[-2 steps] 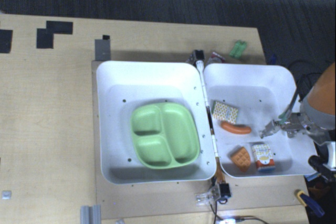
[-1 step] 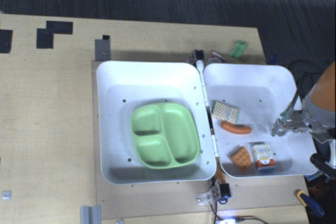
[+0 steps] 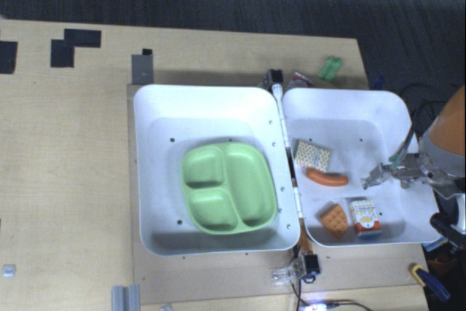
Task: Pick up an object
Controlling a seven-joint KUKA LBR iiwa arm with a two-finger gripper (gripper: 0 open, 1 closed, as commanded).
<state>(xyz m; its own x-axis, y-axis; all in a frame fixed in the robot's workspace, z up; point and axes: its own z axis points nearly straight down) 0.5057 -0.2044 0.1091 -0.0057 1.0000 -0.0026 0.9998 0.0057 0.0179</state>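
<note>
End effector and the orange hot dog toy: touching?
Apart. The camera view shows bare white bin floor between the end effector and the orange hot dog toy.

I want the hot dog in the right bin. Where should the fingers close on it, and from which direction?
Probably grip the hot dog across its narrow middle, coming straight down from above. It lies flat and long, running left to right across the right bin, so fingers should straddle it from the far and near sides. The patterned packet sits close behind its left end; the gripper waits to its right.
</note>
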